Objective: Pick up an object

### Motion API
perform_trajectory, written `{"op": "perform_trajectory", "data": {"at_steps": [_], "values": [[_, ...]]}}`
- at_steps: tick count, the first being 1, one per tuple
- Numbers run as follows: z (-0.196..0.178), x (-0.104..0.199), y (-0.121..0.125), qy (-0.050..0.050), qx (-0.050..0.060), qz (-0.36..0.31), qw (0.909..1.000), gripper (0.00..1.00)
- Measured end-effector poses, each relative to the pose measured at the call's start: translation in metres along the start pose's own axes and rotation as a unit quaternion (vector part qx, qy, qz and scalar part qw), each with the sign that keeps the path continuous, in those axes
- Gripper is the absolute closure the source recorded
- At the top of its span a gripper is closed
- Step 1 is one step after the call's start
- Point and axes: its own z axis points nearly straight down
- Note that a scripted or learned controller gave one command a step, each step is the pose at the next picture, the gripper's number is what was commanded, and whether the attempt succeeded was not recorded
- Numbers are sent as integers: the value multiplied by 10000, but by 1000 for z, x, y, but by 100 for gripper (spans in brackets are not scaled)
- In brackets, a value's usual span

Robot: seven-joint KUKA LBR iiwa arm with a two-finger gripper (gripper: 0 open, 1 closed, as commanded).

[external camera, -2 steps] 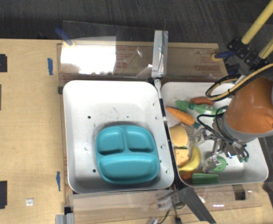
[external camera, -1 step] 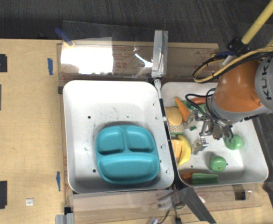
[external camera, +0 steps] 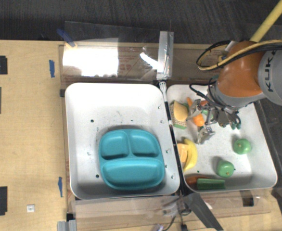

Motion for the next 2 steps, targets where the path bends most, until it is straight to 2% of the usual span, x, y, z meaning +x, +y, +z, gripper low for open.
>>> {"op": "perform_trajectory", "data": {"at_steps": [1, 2], "values": [[-14, -4, 1, -72, 19, -12, 10000, 100], [-100, -61, 58, -5, -19, 996, 9950, 100]]}}
